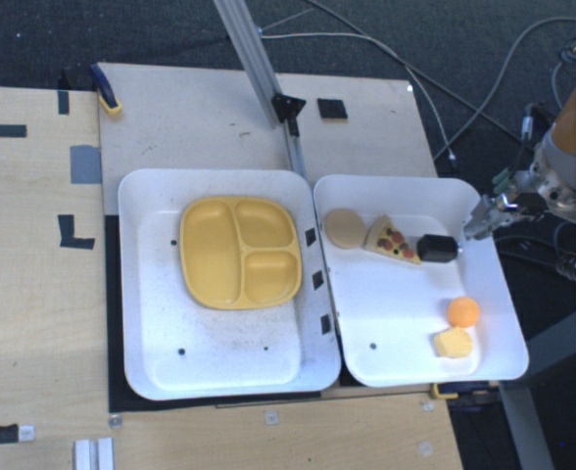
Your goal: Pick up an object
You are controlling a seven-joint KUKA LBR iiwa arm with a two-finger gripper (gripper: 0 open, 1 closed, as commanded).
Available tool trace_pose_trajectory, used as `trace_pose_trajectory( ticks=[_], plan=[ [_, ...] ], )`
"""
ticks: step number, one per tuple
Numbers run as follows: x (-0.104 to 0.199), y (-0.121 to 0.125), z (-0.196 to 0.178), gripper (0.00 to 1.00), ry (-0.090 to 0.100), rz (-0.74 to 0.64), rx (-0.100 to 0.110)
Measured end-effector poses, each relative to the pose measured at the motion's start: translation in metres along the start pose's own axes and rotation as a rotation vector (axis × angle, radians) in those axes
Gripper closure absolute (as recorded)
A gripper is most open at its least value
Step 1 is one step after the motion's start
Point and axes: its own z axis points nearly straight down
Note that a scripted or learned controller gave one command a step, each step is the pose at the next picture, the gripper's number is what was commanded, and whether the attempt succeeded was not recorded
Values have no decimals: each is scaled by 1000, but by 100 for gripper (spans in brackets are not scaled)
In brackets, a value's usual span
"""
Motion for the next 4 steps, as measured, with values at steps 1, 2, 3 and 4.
trace_pose_trajectory(
  ticks=[1,2,3,4],
  plan=[
    [56,7,-7,100,2,-4,3],
    [107,8,8,100,2,-3,6],
    [160,18,2,100,2,-5,5],
    [213,30,14,100,2,-5,6]
  ],
)
